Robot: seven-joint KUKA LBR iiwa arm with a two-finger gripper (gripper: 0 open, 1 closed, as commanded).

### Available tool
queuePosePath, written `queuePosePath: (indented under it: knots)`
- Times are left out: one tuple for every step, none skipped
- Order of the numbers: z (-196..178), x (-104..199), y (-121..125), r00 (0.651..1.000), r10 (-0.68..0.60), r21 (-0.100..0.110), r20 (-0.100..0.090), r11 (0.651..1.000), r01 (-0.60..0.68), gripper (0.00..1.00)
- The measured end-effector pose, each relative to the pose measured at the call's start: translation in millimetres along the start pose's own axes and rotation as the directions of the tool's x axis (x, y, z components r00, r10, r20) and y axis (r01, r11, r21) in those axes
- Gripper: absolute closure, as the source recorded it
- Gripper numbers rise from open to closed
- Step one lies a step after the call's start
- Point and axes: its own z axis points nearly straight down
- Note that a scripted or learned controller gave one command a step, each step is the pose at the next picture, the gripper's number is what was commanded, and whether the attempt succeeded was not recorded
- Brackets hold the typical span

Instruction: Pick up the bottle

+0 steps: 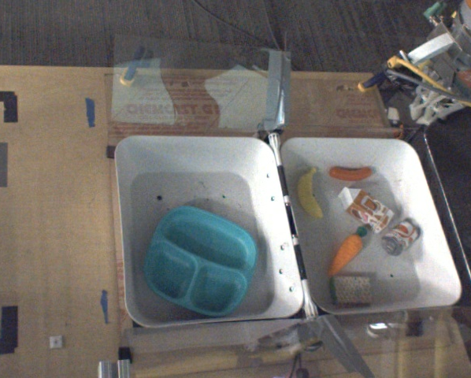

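The bottle [399, 236] is small and silvery with a red label. It lies on its side in the right bin [444, 286], toward that bin's right wall. My gripper [434, 93] hangs high at the top right, outside the bin past its back right corner and well away from the bottle. It carries nothing that I can see.
In the right bin also lie a yellow banana [309, 193], a sausage [350, 172], an orange-and-white packet [369, 209], a carrot [347, 252] and a brownish block [351, 289]. The left bin [133, 172] holds a teal divided plate [200, 260]. A clear sheet [196, 93] lies behind the bins.
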Motion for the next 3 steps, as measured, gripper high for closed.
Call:
queuePosePath:
  knots:
    - [-8, 3, -4, 1.0, -0.008, 0.002, 0.004, 1.0, 0.008, 1.0]
    - [-16, 6, -7, 1.0, -0.015, 0.003, 0.008, 1.0, 0.015, 1.0]
    - [-24, 8, -9, 1.0, -0.02, 0.004, 0.012, 1.0, 0.02, 1.0]
